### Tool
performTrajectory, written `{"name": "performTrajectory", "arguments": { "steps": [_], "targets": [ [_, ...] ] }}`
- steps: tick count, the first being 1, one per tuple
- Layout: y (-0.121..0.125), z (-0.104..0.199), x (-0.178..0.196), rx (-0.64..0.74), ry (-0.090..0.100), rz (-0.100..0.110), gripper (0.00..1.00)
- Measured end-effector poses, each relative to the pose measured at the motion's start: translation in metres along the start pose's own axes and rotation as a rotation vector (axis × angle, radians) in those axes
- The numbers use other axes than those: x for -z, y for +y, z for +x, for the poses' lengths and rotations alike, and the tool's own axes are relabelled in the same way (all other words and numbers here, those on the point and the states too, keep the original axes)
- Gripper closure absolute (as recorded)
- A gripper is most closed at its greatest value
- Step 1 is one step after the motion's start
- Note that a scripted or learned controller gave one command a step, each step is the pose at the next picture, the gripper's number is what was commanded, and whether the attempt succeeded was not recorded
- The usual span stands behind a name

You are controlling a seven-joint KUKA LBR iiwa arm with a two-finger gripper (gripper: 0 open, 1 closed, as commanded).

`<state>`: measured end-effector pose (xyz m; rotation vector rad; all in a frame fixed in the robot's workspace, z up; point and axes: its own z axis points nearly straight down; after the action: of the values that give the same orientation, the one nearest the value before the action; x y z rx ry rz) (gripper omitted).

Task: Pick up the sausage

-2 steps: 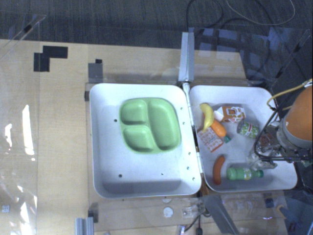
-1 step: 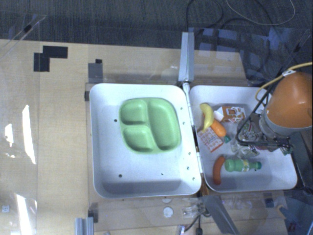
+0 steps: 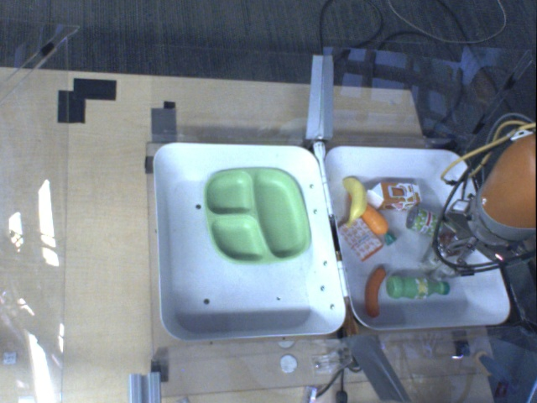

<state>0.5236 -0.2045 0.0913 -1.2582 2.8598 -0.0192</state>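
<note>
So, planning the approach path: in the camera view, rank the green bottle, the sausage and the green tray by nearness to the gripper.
From the gripper:
1. Green bottle, just below-left.
2. Sausage, past the bottle, right bin's left side.
3. Green tray, left bin.

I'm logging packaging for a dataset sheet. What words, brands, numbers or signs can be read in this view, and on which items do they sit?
None can be read as text.
Small carton: orange and white print, too blurred to read.
Flat packet: red and white pattern, too small to read.
Can: printed label, illegible.
Green bottle: label band, illegible.
Sausage, banana and green tray: no print visible.
</note>
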Motion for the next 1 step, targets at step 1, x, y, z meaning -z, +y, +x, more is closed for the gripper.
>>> {"name": "performTrajectory", "arguments": {
  "steps": [1],
  "targets": [
    [0.0162,-0.0122,0.0320,0.487,-0.003,-0.008,1.00]
  ]
}}
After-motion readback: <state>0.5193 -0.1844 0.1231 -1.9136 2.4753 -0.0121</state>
